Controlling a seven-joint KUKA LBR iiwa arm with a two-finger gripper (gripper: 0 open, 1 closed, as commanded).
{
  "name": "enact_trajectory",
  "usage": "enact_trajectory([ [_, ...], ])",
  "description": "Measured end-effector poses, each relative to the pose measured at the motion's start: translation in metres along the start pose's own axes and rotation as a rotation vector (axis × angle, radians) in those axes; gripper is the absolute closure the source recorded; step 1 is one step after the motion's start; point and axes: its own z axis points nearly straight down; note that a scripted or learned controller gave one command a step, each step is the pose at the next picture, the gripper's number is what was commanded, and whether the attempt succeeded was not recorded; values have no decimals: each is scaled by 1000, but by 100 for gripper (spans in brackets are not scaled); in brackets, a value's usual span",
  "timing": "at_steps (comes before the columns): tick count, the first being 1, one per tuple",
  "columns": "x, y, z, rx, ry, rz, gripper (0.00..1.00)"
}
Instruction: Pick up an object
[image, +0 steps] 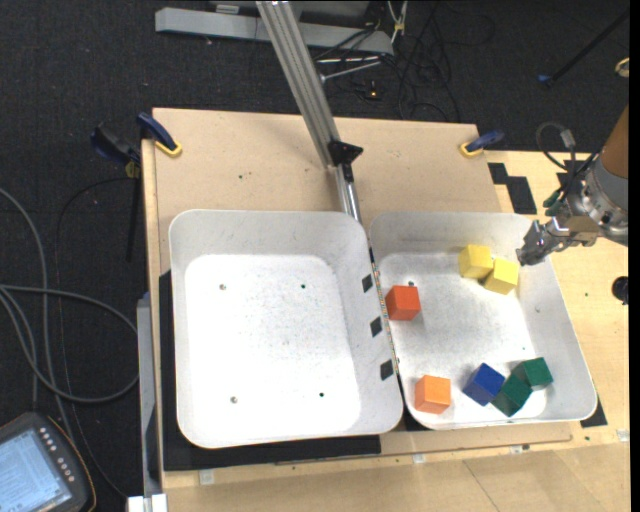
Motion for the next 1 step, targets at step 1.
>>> enact_trajectory([
  [1,57,-7,-10,1,3,-5,100],
])
